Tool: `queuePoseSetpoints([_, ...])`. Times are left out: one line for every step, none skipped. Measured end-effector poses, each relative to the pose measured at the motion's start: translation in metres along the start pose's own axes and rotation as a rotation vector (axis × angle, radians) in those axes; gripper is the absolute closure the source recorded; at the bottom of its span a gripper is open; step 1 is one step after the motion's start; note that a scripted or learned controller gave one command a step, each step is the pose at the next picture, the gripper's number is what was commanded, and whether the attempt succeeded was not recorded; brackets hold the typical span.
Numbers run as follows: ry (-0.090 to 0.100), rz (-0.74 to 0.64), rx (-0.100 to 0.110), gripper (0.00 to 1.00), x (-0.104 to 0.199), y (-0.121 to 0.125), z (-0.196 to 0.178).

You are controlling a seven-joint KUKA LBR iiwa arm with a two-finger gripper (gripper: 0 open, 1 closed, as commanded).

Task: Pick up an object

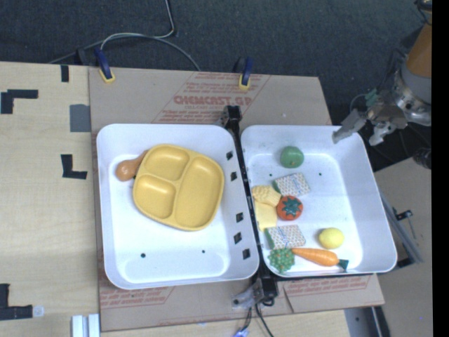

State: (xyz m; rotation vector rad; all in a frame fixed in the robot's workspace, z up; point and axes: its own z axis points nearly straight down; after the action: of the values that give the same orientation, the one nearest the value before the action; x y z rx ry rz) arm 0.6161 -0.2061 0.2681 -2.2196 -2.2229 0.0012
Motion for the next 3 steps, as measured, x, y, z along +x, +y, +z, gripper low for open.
queuePoseSetpoints([0.002,0.000,0.005,0.00,0.033,0.034,0.133])
queuePoseSetpoints([-0.002,-0.001,-0.002,0.00,0.061,0.053,0.182])
queuePoseSetpoints([-0.004,-0.002,-0.004,1.00,0.061,0.054,0.171])
